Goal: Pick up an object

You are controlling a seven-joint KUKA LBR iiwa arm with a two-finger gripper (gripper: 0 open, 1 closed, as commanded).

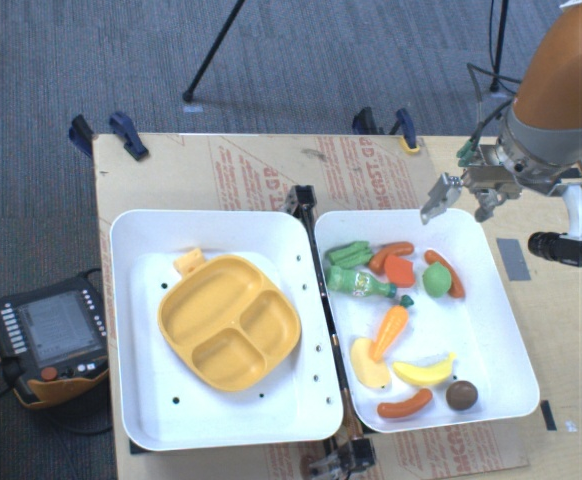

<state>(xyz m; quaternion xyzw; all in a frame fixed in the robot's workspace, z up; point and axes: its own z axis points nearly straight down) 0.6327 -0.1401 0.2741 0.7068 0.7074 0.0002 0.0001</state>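
Note:
My gripper [463, 204] hangs open above the far rim of the right bin [501, 308], with nothing between its fingers. Below it in that bin lie several toy foods: a green bottle [361, 284], a carrot [391, 330], a green lime [437, 281], a red pepper [401, 271], a green pod [348, 254], a banana [423, 371], a yellow pear [369, 365], a red sausage [405, 405] and a brown ball [461, 395]. The lime and the red pieces are nearest the gripper.
The left bin [136, 368] holds a yellow divided plate [229, 320]. Blue clamps [128, 133] grip the board's far edge. A teach pendant [49, 338] lies on the floor at the left. A tripod leg [216, 43] stands behind the bench.

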